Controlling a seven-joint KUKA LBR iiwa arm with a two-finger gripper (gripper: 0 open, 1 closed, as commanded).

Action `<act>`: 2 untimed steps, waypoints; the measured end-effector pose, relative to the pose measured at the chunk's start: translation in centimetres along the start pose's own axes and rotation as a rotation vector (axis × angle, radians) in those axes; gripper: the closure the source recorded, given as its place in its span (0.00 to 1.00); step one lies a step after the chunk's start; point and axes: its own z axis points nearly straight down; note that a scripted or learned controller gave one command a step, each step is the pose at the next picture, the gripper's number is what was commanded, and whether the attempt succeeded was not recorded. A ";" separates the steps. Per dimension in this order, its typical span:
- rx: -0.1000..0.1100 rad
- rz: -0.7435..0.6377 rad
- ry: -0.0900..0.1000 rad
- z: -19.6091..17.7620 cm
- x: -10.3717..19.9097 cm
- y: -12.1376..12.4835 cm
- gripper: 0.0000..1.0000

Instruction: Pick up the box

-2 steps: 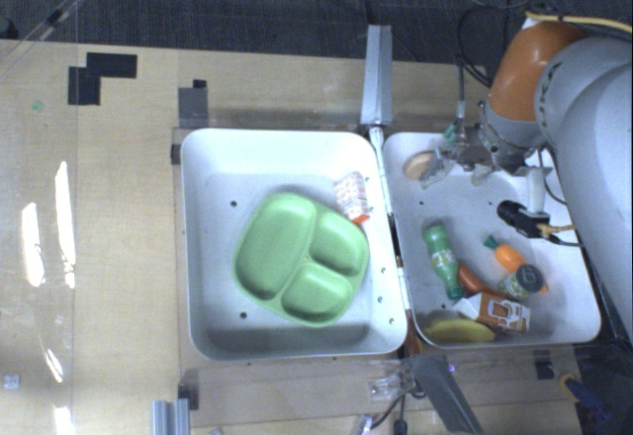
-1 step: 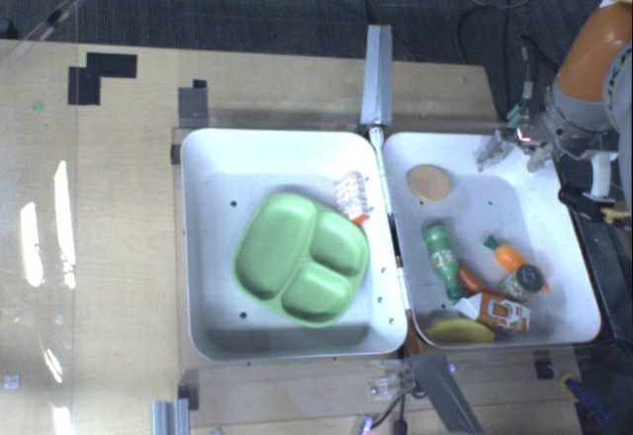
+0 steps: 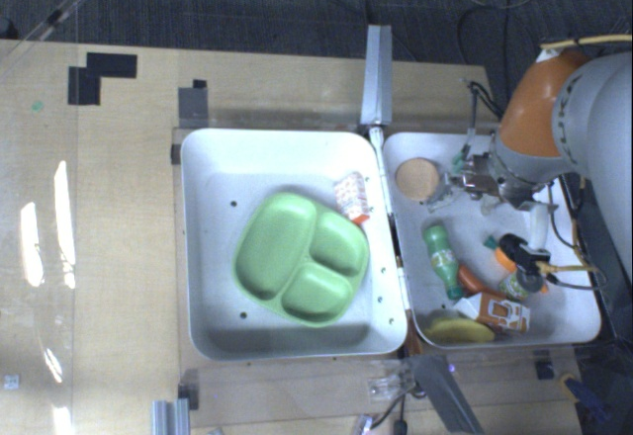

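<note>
The box [image 3: 499, 310] is a small orange and white carton lying flat near the front edge of the right bin [image 3: 584, 324]. A yellow banana [image 3: 460, 329] touches its left end. My gripper [image 3: 463, 182] hangs over the back half of that bin, beside a tan round disc [image 3: 417, 178]. It is well behind the box and nothing shows in its grasp. The grey arm with its orange band [image 3: 534, 117] comes in from the right.
A green bottle [image 3: 442, 255] lies between gripper and box, with an orange carrot-like piece [image 3: 472, 278] at its lower end. The left bin [image 3: 198, 255] holds a green divided plate [image 3: 302, 255] and a small white and red packet [image 3: 351, 196].
</note>
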 end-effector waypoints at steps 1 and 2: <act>0.004 0.070 -0.001 -1.5 2.8 0.9 0.00; 0.001 0.148 -0.002 -9.4 0.7 -1.4 0.00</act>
